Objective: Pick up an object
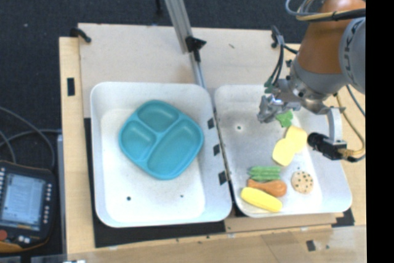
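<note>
On the bench (141, 52), the left white bin (111, 194) holds a teal sectioned plastic plate (161, 139). The grey gripper (271, 109) hovers over the right white bin (240, 114), just beside a small green piece (285, 118); its grip cannot be told. Nearer lie pale yellow slices (289, 145), a yellow banana-shaped toy (261, 199), an orange carrot (268, 186), a green bean pod (265, 172) and a speckled cookie (301, 182).

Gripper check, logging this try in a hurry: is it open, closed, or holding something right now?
Gripper: cannot be told; it sits low over the right bin, beside a small green piece.
</note>
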Tool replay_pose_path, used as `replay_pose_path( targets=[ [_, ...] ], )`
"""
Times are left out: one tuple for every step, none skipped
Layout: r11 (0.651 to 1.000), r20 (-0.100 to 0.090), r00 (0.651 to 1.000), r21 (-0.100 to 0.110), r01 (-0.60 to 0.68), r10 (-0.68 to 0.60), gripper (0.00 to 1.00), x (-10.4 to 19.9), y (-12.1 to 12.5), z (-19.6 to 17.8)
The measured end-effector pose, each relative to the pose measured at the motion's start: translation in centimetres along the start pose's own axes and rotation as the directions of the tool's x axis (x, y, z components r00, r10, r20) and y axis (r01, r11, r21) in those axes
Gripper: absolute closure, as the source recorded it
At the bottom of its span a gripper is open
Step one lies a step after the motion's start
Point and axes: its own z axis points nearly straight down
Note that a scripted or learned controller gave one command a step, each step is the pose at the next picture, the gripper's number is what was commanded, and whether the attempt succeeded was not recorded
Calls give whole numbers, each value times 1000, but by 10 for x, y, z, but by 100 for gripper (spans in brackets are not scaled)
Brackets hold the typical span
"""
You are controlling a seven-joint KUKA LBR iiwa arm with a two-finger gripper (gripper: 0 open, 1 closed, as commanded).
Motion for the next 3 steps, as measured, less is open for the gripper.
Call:
replay_pose_path(
  targets=[
    [1000, -1, 1000, -1, 2, -2, 100, 60, 14, 4],
    [1000, -1, 1000, -2, 1, -1, 100, 102, 32, -4],
    [1000, -1, 1000, -1, 1, -1, 100, 148, 37, -1]
  ],
)
